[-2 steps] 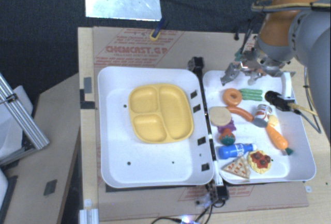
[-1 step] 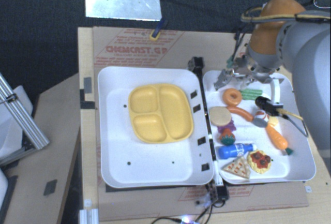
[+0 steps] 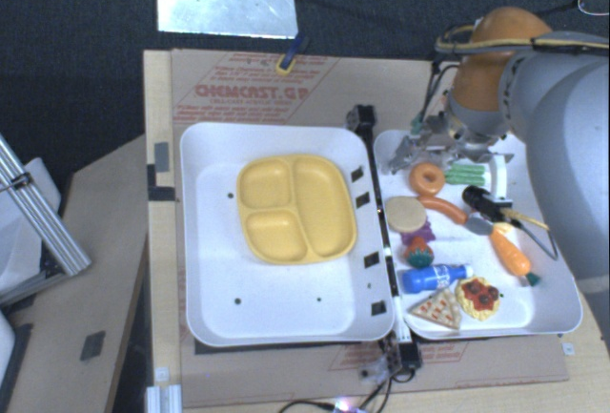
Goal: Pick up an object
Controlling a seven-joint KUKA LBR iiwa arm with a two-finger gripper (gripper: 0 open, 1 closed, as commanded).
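Note:
My gripper (image 3: pixel 424 146) hangs over the back left part of the right bin (image 3: pixel 562 306), under the orange band of the arm. Just in front of it lies an orange donut (image 3: pixel 427 178), with a green ribbed piece (image 3: pixel 465 175) to its right. An orange sausage (image 3: pixel 444 209), a beige disc (image 3: pixel 405 213) and a purple piece (image 3: pixel 420 234) lie further forward. Nothing shows between the gripper's tips.
The right bin also holds a carrot (image 3: pixel 513 251), a red and green piece (image 3: pixel 419 255), a blue bottle (image 3: pixel 434 278), a pizza slice (image 3: pixel 437 309) and a small round pizza (image 3: pixel 478 297). A yellow divided plate (image 3: pixel 291 208) lies in the left bin (image 3: pixel 205 287).

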